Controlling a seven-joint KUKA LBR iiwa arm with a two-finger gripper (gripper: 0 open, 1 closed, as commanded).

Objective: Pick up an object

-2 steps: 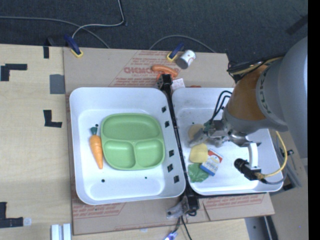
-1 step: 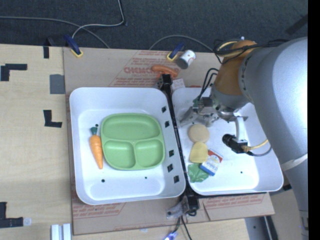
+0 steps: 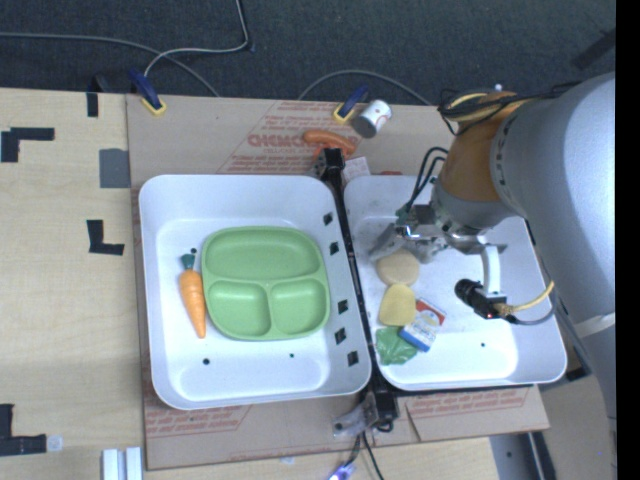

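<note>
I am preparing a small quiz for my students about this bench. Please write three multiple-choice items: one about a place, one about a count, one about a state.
1. Where does the toy carrot lie?
A. In the left bin, beside the green tray
B. In the right bin
C. On the cardboard

2. How many compartments has the green divided tray?
A. Two
B. Three
C. Five

3. Where is the tool?
A. Over the right bin
B. Over the green tray
C. Outside both bins

Answers: 1 A, the carrot lies along the tray's left edge in the left bin. 2 B, one wide section above two smaller ones. 3 A, it hangs over the right bin, near the pale round object.
</note>
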